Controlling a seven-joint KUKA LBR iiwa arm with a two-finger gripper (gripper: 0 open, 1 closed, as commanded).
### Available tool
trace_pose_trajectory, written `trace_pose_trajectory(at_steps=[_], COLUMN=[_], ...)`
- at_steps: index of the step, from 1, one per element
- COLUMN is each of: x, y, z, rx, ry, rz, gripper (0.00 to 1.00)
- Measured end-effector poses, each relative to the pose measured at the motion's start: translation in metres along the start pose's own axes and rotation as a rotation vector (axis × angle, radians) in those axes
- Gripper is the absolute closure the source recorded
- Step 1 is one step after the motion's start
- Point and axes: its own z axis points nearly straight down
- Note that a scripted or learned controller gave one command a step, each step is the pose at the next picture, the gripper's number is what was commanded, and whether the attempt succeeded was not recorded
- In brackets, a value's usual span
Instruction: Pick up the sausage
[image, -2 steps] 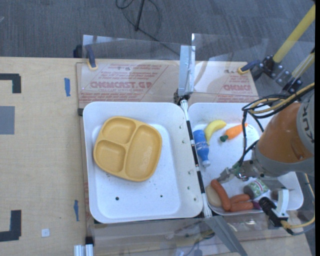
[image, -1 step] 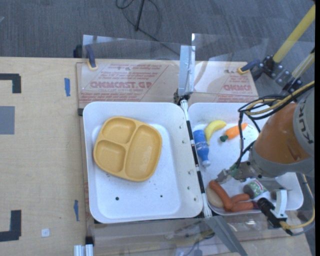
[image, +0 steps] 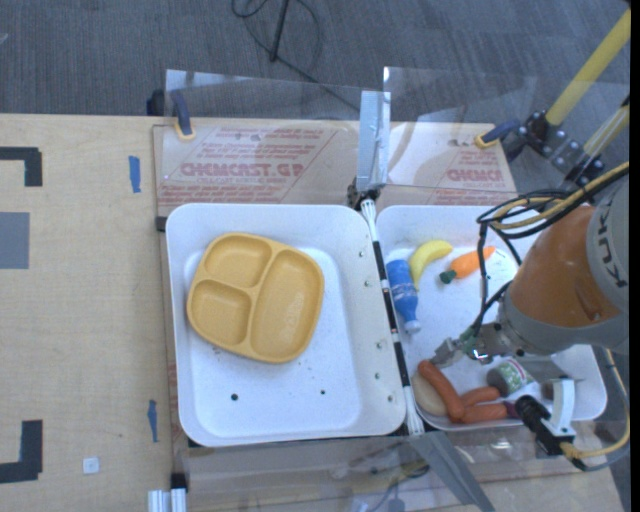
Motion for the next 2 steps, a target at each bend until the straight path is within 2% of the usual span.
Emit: trace_pose_trajectory(at_steps=[1, 2], x=[-0.005, 0.004], y=[0.024, 0.002], z=[0.001, 0.000], rx=[0.005, -0.001], ry=[0.002, -0.001], rz=[0.091, -0.227], gripper=[0.00, 0.00])
